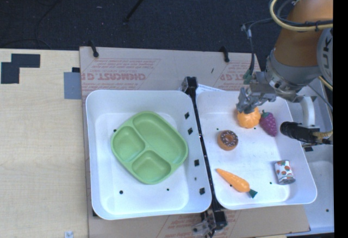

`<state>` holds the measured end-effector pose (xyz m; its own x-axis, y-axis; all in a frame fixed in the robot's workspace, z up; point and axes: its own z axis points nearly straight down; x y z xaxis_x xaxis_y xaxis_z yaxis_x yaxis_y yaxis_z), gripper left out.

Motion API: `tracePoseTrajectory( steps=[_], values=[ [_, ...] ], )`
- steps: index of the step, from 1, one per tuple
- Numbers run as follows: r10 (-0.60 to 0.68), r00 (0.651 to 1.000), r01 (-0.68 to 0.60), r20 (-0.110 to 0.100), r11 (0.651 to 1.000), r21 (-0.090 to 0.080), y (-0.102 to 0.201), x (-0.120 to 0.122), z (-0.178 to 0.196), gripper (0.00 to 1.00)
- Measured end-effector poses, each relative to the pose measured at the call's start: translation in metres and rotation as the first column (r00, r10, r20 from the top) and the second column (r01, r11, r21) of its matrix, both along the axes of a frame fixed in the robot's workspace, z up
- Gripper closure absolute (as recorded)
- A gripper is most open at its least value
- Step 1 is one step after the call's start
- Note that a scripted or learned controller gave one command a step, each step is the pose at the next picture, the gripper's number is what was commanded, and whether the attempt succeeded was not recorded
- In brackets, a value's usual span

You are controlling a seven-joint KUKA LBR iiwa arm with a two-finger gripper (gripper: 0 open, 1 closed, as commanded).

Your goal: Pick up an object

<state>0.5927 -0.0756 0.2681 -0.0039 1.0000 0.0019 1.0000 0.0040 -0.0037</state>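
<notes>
We see the gripper [249, 105] low in the right bin [304, 199], right over the orange fruit [248, 119] at its far side — grasp or no grasp, we cannot tell.

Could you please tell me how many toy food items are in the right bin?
5: orange under the gripper, grapes beside it, donut mid-bin, carrot at front, can front right.

Left bin [100, 123]: we see a divided plate [149, 146] lying in it.
Right bin [304, 190]: we find a doughnut [228, 139] near the middle, a carrot [236, 181] in front of it, a can [284, 171] to the right.
Back of right bin: an orange [248, 119] touches the grapes [268, 123] on its right.
Pincer [250, 102]: just above the orange.
</notes>
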Motion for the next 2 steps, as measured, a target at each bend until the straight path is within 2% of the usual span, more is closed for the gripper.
tracePoseTrajectory(
  steps=[2],
  values=[
    [0.0, 1.0, 0.0, -0.002, 1.0, 0.0, 0.099, -0.02, -0.027, 1.0]
  ],
)
